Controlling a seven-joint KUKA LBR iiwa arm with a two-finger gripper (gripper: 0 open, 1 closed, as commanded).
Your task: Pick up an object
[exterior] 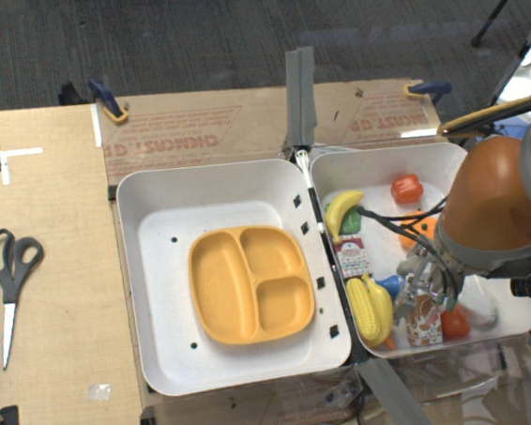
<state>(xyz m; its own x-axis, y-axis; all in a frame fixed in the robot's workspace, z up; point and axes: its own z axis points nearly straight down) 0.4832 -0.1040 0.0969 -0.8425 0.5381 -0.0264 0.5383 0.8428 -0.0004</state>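
Gripper (424,280) is hanging low in the right bin (457,151) over a small carton (424,322); can't tell its state. Corn cob (370,307), banana (340,210) and tomatoes are crowding it; cardboard lettering unreadable.

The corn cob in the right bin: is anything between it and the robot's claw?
Nothing visible blocks it. The corn cob lies at the right bin's left side, and the gripper hangs just to its right, over a small carton. A bit of blue pokes out between them, low down.
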